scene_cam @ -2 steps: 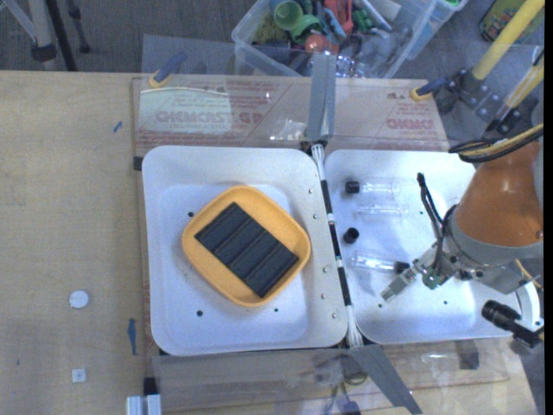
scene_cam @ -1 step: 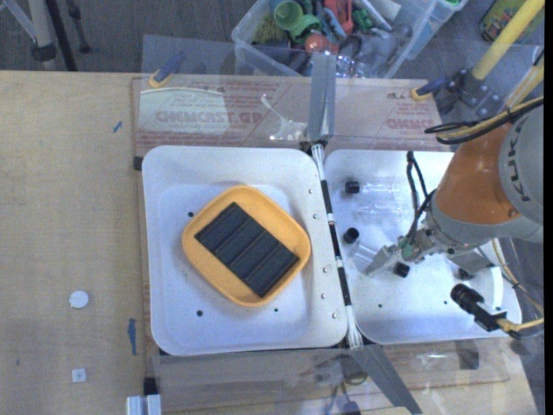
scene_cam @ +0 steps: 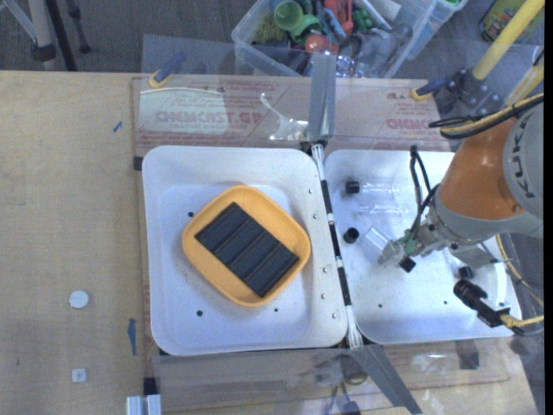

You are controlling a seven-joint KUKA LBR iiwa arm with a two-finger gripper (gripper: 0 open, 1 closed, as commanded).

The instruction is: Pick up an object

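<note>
A yellow-orange rounded pad with a black ribbed panel (scene_cam: 246, 245) lies in the left bin (scene_cam: 164, 318). In the right bin (scene_cam: 406, 318) lie two clear plastic pieces with black caps, one (scene_cam: 367, 188) toward the back left and one (scene_cam: 363, 236) nearer the middle left. My gripper (scene_cam: 400, 255) hangs low over the right bin, just right of the nearer clear piece and close to or touching its end. The grey and orange arm (scene_cam: 479, 188) reaches in from the right.
A metal divider (scene_cam: 333, 232) separates the two bins. A clear tub of colourful toys (scene_cam: 346, 15) stands behind the bench. Black cables and a black connector (scene_cam: 475, 296) trail along the right bin's right side.
</note>
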